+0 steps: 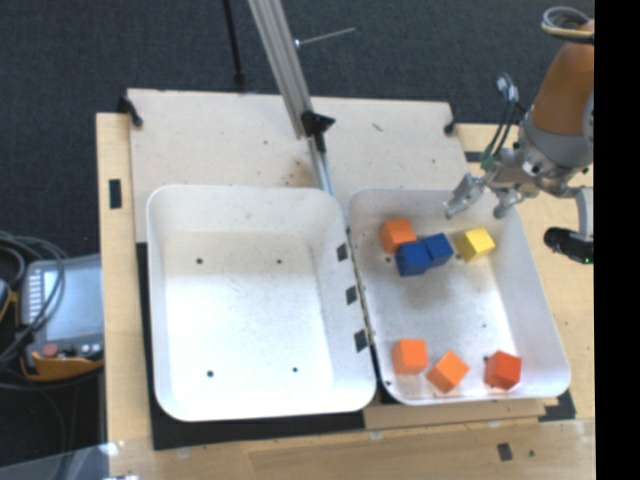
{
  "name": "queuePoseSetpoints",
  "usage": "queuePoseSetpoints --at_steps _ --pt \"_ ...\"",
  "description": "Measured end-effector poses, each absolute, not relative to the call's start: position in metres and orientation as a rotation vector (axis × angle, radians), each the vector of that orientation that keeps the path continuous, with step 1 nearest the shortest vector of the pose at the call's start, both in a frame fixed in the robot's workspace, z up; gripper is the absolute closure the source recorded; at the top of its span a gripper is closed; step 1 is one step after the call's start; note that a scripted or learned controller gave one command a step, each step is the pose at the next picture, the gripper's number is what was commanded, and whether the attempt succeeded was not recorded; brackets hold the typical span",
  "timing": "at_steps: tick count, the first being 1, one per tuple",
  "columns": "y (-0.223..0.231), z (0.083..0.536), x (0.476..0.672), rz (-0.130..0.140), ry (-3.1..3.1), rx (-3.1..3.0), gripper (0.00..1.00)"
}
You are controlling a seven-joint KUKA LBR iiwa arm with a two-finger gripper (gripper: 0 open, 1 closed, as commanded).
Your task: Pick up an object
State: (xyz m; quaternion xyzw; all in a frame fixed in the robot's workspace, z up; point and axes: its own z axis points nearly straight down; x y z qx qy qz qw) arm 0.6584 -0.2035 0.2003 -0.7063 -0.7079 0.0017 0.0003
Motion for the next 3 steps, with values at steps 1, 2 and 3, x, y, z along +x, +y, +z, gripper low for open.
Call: queuePoseSetpoints --at_steps 1,2,3 --pt "-0.206 0.142 0.666 0.006 -2.229 -2.212 0.0" --pt "-0.208 0.122 0.667 -0.002 -2.234 -2.216 0.0" --pt "-0.209 0.131 0.667 0.002 -2.241 -2.215 1.0"
